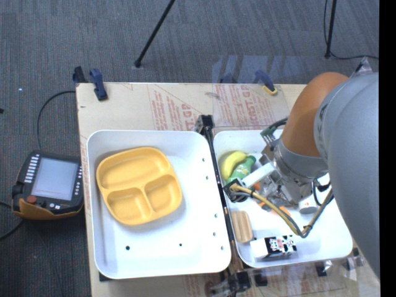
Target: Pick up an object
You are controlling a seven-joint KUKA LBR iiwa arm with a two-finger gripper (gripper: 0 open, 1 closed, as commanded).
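Clutter sits in the right-hand shallow white bin, and that is where I have the grey arm with the orange band reaching down from the right side of the view. Its gripper hangs low over the middle of that bin, under the wrist and a loop of yellow and black cabling. From this slanted overhead angle the wrist housing covers the claw, so I cannot tell whether it is spread or pressed together, and I see nothing that I could call held.

The candidates lie around it. A yellow curved banana-shaped toy rests against the bin's far left corner with a green plastic bottle-like item touching it. A pale tan rectangular block lies along the left wall, and a small white box with black print sits near the front edge. All four sit toward the walls, which I judge makes them awkward to grip, since the bin sides leave little room for a jaw.

The left-hand shallow white bin carries a yellow plastic plate with three compartments, well apart from the arm. Blue clamps at the far edge pin the board in place so the bins stay put when the arm pushes on them.

My guess is that the banana-and-bottle pair is nearest the tool and the likeliest target.
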